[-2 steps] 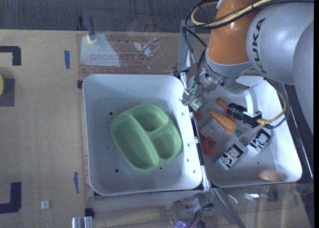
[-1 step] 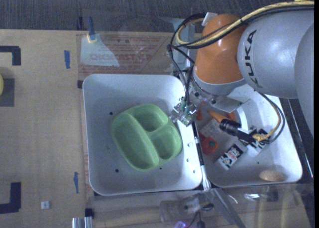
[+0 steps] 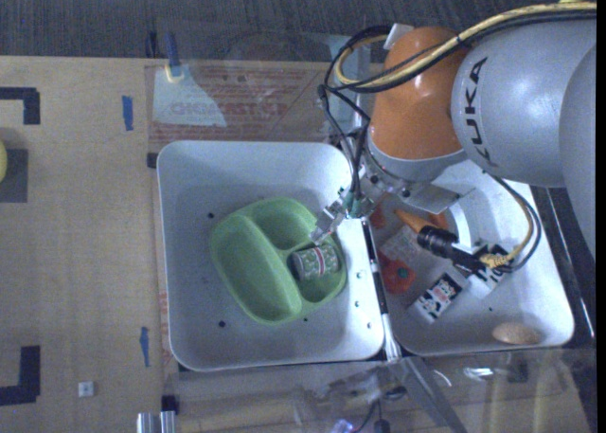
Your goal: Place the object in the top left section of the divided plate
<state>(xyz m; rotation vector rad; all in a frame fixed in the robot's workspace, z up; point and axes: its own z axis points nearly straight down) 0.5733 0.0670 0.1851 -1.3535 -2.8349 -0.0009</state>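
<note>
Hanging over the green divided plate [image 3: 260, 270] in the left bin [image 3: 189, 185], the pincer [image 3: 331, 216] looks slightly parted and holds nothing; a small can [image 3: 315, 261] lies in the plate's right-hand section.

The wooden bench [image 3: 76, 261] under my arm carries two shallow white bins side by side, the left bin [image 3: 189, 175] and the right bin [image 3: 554, 313] touching along their inner rims. Blue tape strips [image 3: 127, 112] and black corner marks [image 3: 24, 104] lie on its bare surface at the left.
</note>
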